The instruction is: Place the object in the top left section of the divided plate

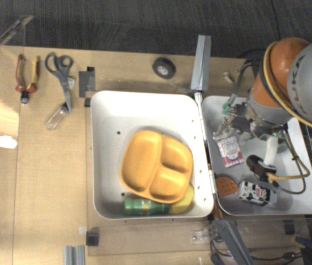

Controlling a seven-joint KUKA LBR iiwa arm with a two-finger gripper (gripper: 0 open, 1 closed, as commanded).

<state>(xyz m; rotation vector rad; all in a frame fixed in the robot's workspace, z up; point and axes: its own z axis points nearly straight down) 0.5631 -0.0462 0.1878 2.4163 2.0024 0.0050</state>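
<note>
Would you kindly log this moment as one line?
arm: over right bin | gripper: low there | divided plate: left bin, tilted

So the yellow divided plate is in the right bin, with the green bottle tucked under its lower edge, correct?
Not quite. The camera view shows the yellow divided plate in the left bin, not the right one. The green bottle does lie tucked at its lower edge.
</note>
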